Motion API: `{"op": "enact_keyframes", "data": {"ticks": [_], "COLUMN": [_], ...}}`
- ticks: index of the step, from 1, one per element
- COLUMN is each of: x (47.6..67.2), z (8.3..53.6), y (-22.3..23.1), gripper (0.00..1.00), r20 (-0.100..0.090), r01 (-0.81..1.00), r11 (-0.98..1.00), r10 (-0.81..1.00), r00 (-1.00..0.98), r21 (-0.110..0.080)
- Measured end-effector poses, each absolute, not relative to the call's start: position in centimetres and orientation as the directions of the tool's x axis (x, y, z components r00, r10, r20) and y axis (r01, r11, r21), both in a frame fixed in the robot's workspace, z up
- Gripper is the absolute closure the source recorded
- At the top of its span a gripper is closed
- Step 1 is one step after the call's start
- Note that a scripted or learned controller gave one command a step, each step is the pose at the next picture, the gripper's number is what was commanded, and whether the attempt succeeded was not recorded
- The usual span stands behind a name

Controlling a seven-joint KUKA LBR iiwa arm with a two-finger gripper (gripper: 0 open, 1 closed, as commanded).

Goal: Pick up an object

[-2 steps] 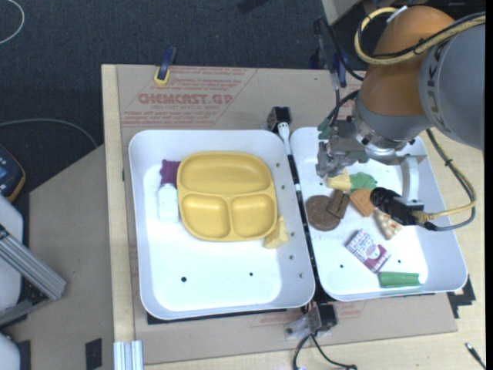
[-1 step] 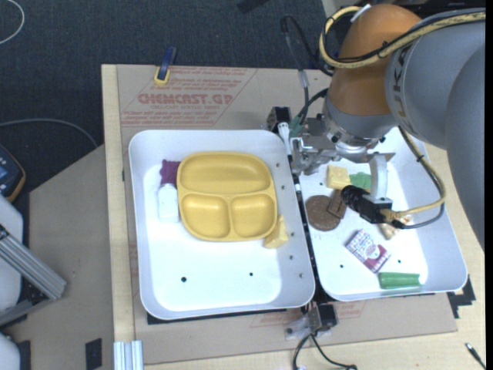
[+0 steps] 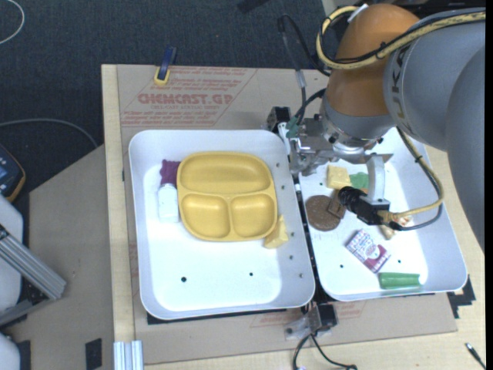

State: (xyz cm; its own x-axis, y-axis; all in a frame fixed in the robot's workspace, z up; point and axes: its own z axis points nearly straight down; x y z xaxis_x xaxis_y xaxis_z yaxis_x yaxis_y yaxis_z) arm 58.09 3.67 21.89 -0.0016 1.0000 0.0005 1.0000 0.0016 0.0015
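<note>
In the left bin a purple item and a white bottle-like piece lie against the left side of a yellow divided tray, which looks rigid, light plastic, too broad to pinch except at its rim. In the right bin, a brown disc lies flat near the dividing wall, probably hard to get under. A pale yellow piece and a small green piece sit beside it, under the arm. The hand hangs low over them; whether it is spread or pressed together, I cannot tell. A purple packet, likely thin and slippery, and a green block, seemingly stiff and easiest to grip across its narrow sides, lie nearer the front.
</note>
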Motion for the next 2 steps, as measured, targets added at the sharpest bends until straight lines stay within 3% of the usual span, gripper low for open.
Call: {"op": "enact_keyframes", "data": {"ticks": [1,2], "x": [58.8,57.4], "z": [22.9,23.2], "y": [2.0,2.8], "gripper": [1.0,1.0], "r20": [-0.001,0.001], "r01": [1.0,1.0], "r11": [-0.001,0.001], "r10": [1.0,1.0], "r00": [0.001,-0.001], "r21": [0.004,-0.003]}}
